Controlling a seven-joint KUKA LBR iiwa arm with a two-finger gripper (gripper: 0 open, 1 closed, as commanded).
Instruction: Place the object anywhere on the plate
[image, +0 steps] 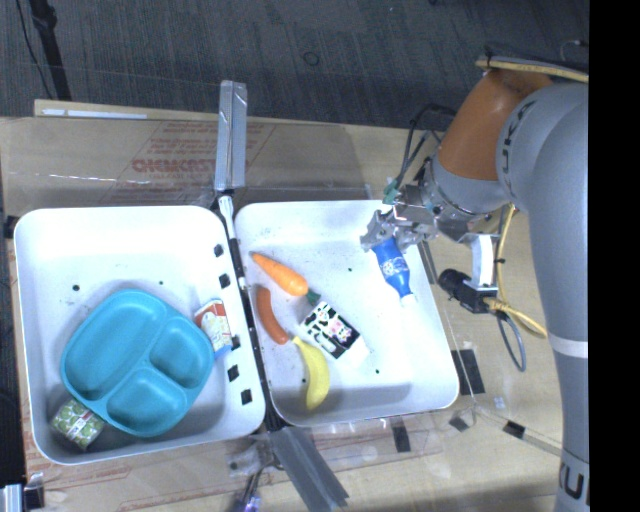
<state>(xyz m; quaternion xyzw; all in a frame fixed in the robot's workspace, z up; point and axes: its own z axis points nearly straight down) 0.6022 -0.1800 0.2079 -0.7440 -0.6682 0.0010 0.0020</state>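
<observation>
The blue plate (137, 362), divided into compartments, serves as the landmark; it lies in the lower middle of the left bin (60, 240). Tucked against the plate's lower left edge is a small green patterned packet (76, 422). Just off the plate's upper right edge, against the wall between the bins, stands a small red and white container (214, 325).

Right of the plate, across the divider, the right bin (420, 370) holds several things. Nearest the plate is a brownish sausage (271, 313), lying lengthwise near the divider. Above it, and further from the plate, an orange carrot (280, 274) lies at a slant. To the right of the sausage rests a black and white carton (330, 329), and below that a yellow banana (315, 373), roughly level with the plate's lower half.

Far right of the plate, over the right bin's upper right corner, the gripper (388, 235) hangs from the grey arm (540, 150). A blue and white bottle (394, 267) hangs slantwise from its fingers, top end pinched between them, well apart from the plate and seemingly lifted above the bin floor.
</observation>
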